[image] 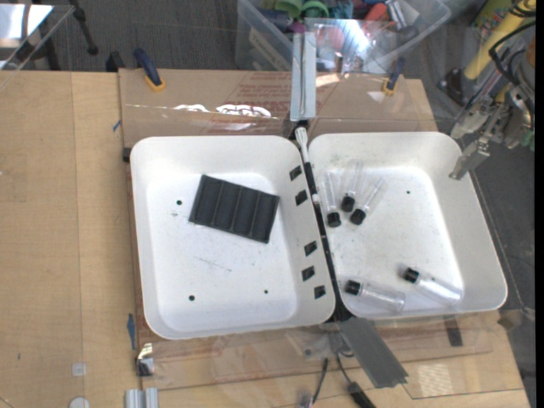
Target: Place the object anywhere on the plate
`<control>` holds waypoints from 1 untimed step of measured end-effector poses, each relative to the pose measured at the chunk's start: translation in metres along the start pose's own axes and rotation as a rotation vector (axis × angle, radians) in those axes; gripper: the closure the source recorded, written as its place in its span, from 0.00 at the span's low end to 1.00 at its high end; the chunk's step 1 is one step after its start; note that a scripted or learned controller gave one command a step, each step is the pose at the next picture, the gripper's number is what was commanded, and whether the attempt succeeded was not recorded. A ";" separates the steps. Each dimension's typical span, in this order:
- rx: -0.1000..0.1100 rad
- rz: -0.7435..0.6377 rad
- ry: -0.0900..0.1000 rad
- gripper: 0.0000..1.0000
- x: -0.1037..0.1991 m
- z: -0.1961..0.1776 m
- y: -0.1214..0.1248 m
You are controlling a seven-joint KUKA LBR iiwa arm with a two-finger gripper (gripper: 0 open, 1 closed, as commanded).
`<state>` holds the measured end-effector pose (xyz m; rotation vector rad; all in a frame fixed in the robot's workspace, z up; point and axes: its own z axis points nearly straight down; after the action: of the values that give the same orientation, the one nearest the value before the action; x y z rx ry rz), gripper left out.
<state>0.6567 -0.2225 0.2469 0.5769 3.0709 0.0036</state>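
Surface (pixel 59 228): pale wood, carrying two shallow white bins side by side.
Left bin (pixel 161 313): holds the plate (pixel 235 208) — a dark ribbed rectangular slab, lying flat and slightly askew toward the bin's upper middle, with nothing on it yet.
Divider: the two bin rims meet at centre, marked by small black tabs.
Right bin (pixel 476 253): holds the objects — clear tubes with black caps. Three (pixel 348 195) are clustered near the upper left; two more (pixel 399 289) lie on their sides near the front rim, close together.
Pincer (pixel 466 164): poised at the right bin's upper right rim, well apart from every tube; whether it is apart or together cannot be told, and no tube is seen in it.
Task judgement: a tube remains to be picked — none has reached the plate.
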 end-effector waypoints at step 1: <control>-0.003 0.002 -0.009 1.00 -0.002 -0.012 0.001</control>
<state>0.6583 -0.2225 0.2587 0.5791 3.0611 0.0065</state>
